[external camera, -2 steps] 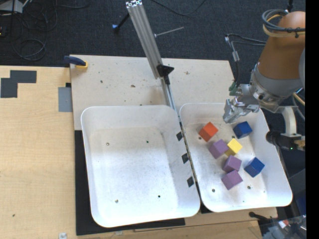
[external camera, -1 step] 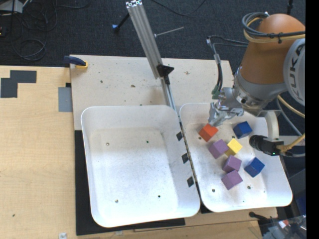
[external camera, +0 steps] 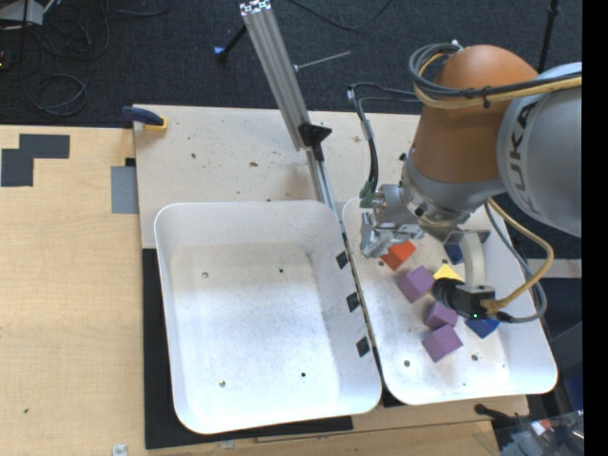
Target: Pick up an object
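Note:
In the right bin (external camera: 528, 382), my gripper (external camera: 380, 239) hangs low over the upper left part, close to the wall shared with the left bin. An orange block (external camera: 401, 253) lies just right of and below the gripper tip, partly covered by it. I cannot make out whether the block is touched. Three purple blocks lie further down: one (external camera: 414, 283) near the orange block, one (external camera: 440, 314) below it, and one (external camera: 442, 342) lowest. A yellow piece (external camera: 446, 274) and a blue block (external camera: 484, 328) lie toward the right side.
The left bin (external camera: 160, 224) stands beside the right one, with small black clips on the shared wall (external camera: 352, 300). A slanted aluminium post (external camera: 285, 93) rises behind the bins. A blue and yellow clamp (external camera: 142, 117) sits at the bench's back left. Another blue block (external camera: 455, 252) lies under the wrist.

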Tool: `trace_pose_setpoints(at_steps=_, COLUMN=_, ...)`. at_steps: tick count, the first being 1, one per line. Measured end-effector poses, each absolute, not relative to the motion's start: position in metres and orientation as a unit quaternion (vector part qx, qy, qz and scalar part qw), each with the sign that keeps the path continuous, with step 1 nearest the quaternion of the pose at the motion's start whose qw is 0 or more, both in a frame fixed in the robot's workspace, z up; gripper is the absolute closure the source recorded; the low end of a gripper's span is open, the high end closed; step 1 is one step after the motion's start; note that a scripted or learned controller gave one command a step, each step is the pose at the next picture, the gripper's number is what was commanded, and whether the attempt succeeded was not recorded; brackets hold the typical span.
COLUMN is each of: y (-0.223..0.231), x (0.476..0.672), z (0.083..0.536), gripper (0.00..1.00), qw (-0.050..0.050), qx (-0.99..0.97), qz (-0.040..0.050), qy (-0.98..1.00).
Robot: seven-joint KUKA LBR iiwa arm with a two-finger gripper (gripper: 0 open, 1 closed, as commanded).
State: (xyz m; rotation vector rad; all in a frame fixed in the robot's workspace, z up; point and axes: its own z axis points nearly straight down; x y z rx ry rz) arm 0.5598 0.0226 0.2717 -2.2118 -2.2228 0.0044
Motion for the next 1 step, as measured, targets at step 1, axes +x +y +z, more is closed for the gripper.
trace_pose_setpoints(at_steps=1, y=0.0742, x=0.5439, z=0.2499, gripper=1.0, qw=0.003, qx=-0.705, qz=0.0019, qy=-0.709)
